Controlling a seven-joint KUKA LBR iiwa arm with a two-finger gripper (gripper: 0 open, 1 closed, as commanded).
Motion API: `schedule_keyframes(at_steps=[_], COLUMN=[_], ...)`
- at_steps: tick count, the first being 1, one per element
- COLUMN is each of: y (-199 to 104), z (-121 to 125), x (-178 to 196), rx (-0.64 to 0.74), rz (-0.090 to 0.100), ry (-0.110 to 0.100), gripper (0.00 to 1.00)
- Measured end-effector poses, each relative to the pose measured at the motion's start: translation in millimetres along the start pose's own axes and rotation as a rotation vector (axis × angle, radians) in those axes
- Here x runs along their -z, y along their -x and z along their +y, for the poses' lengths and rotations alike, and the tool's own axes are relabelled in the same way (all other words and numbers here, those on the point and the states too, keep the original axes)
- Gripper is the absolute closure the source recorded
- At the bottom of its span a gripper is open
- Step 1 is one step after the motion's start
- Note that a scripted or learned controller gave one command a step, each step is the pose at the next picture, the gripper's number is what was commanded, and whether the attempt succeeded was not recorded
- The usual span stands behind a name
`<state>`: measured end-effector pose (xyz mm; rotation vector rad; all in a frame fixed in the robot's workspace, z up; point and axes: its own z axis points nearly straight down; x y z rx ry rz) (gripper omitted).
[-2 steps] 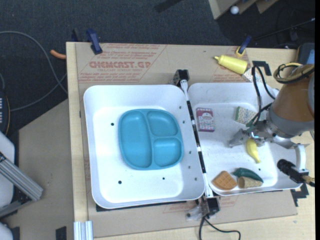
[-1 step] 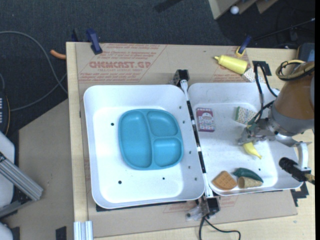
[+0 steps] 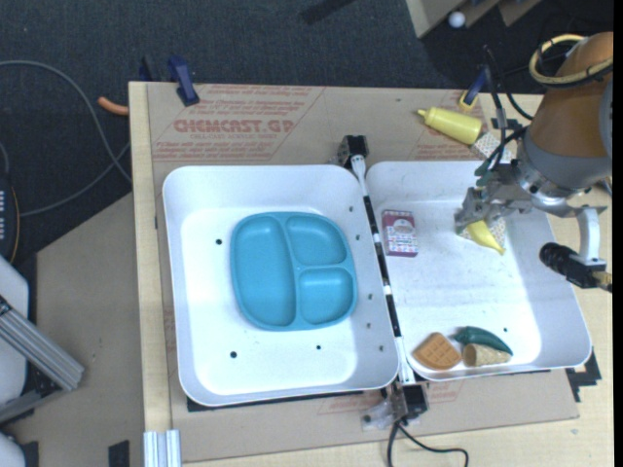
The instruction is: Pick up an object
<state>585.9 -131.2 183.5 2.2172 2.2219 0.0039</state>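
Observation:
My gripper [image 3: 482, 220] hangs over the upper middle of the right bin [image 3: 545, 300]. It is shut on a small yellow banana-like piece [image 3: 488, 236], whose pointed end sticks out below the fingers toward the lower right. A small maroon packet [image 3: 399, 233] lies flat near the bin's left wall. In the bin's front corner sit an orange waffle-like piece [image 3: 437, 352], a dark green curved piece [image 3: 484, 337] and a beige piece [image 3: 487, 355], close together.
The left bin [image 3: 195, 339] holds a blue divided plate [image 3: 292, 269]. A yellow bottle [image 3: 451, 123] lies on the bench behind the right bin. Blue clamps [image 3: 181, 79] grip the bench's back edge. The arm's grey body [image 3: 569, 134] leans over the right bin's back right.

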Motion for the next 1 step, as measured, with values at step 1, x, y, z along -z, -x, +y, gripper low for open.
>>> schedule_keyframes(at_steps=[1], y=[-63.6], z=[-48.2], x=[9.5], rx=[-0.001], rz=[0.002], ry=[-0.006], gripper=[1.00])
